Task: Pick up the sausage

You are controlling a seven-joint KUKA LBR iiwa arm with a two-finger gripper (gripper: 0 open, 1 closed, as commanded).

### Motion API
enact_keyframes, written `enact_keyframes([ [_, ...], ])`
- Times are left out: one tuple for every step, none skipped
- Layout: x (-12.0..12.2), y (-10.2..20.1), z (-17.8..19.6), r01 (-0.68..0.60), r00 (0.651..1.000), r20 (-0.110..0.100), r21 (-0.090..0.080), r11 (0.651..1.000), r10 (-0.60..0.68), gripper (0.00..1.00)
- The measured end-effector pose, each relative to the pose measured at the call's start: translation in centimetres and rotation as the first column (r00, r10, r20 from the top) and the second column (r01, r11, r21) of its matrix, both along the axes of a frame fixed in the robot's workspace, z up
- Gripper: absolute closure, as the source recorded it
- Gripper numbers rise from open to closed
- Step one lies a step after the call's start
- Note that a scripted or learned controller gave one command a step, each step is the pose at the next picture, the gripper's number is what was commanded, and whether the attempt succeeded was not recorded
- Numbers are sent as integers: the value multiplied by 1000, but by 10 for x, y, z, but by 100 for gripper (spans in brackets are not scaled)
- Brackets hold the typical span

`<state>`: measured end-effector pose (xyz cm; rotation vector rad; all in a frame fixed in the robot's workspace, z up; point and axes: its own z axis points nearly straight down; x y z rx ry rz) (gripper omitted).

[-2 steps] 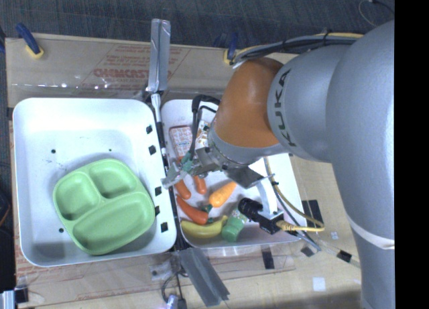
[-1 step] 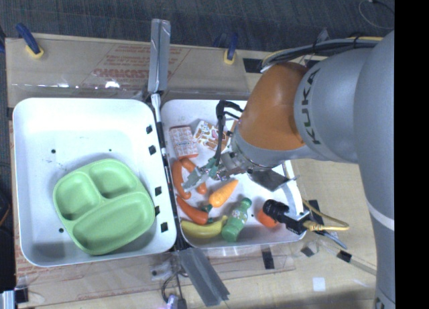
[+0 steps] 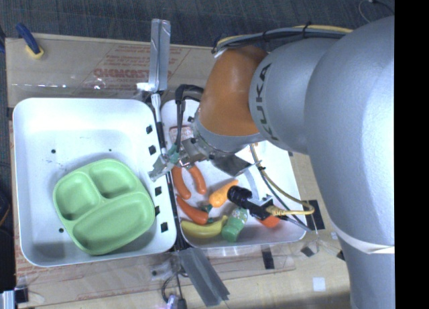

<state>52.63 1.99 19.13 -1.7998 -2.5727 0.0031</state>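
- You find the short orange-red toy sausage [image 3: 197, 179] in the right shallow white bin [image 3: 295, 187], near that bin's left wall, lying at a slant beside a longer curved orange-red piece [image 3: 188, 207].
- The tool [image 3: 175, 155] sits low at the left edge of that bin, just above the sausage's upper end; you cannot tell from this view whether it is spread or closed, and nothing shows between its tips.
- Judge the sausage as light, smooth and probably stiff plastic, so expect it to roll or squirt out of a loose pinch.
- Take it across its middle, square to its long axis.
- Watch the neighbours: a yellow banana [image 3: 201, 229], a green bottle-shaped toy [image 3: 233, 226] and an orange carrot-like piece [image 3: 221, 197] crowd close below.
- The left bin [image 3: 40, 127] holds 1 green divided plate [image 3: 104, 205], well apart from the work.
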Motion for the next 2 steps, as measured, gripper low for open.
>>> enact_keyframes([
  [-23,-29,0,-58,998,-2,1,998,58,0],
  [-14,-63,0,-76,997,2,0,997,76,0],
])
